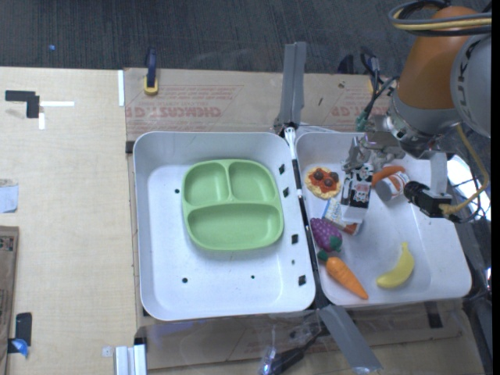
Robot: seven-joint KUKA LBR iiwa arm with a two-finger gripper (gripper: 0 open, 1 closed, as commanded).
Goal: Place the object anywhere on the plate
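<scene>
Two shallow white bins are set side by side on a brown cardboard sheet [203,100], which sits on a pale wooden bench [62,209] with dark carpet [195,14] seen behind it. The left bin [156,287] is taken up by a green divided plate [232,204]. In the right bin [445,280], a pizza toy [323,181], a purple grape bunch [326,234], a carrot [345,277] and a banana [397,267] are scattered around. The gripper [358,187] is lowered over the back of that bin; whether it's spread or pinching anything honestly can't be told from here.
</scene>
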